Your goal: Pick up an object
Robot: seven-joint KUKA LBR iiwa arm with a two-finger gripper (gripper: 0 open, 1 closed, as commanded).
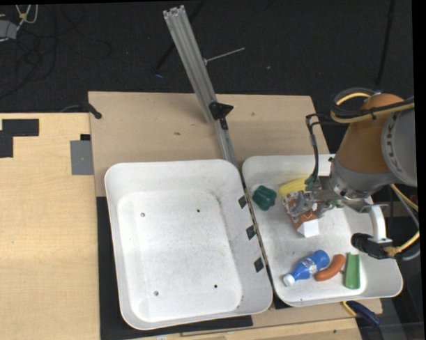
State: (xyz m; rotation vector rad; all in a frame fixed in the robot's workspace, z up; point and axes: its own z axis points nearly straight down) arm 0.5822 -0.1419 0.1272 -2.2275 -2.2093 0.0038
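Note:
My gripper is low in the right bin, near its middle. It sits right over a small brown and red object with a white block end, which pokes out below it. A yellow object lies just to the gripper's upper left, and a dark green cup-like piece rests near the bin's left wall. At the bin's front lie a blue and white bottle, an orange sausage shape and a green block.
The left bin stands beside the right one, with black clips along the shared edge. A slanted metal rail rises behind the bins. Cables and a black fitting hang off the arm at the right.

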